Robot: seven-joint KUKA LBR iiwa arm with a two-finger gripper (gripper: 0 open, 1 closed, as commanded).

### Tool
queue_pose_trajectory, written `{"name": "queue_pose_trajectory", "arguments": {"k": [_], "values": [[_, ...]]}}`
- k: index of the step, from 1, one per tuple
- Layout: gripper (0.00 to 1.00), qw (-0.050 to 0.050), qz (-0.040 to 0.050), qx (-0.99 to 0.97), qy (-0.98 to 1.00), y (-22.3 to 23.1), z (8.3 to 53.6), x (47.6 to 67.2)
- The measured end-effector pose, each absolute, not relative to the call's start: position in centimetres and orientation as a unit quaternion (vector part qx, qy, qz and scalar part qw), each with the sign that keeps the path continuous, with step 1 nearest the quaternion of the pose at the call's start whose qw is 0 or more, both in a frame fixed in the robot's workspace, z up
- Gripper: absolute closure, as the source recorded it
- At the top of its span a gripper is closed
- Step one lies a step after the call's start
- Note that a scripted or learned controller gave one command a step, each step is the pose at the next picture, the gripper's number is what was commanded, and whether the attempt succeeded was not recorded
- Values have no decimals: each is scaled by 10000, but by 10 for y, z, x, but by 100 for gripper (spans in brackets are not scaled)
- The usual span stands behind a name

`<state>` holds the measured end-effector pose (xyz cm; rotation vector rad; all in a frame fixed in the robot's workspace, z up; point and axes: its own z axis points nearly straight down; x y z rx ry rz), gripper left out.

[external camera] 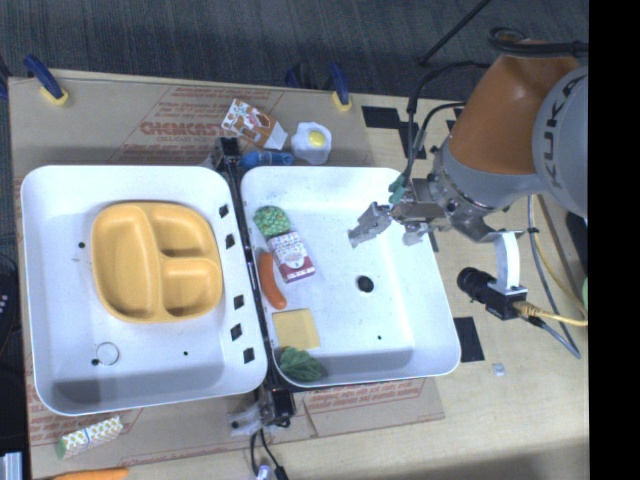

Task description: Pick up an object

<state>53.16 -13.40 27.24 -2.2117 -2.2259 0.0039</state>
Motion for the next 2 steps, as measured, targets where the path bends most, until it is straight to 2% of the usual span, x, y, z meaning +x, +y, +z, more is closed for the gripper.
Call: {"name": "queue_pose_trajectory", "arguments": {"k": [1,2], "values": [[0,35,26,-7629,-6465,-117,114,550],[0,-5,-3,-7810,-6245,-92,95,596]]}}
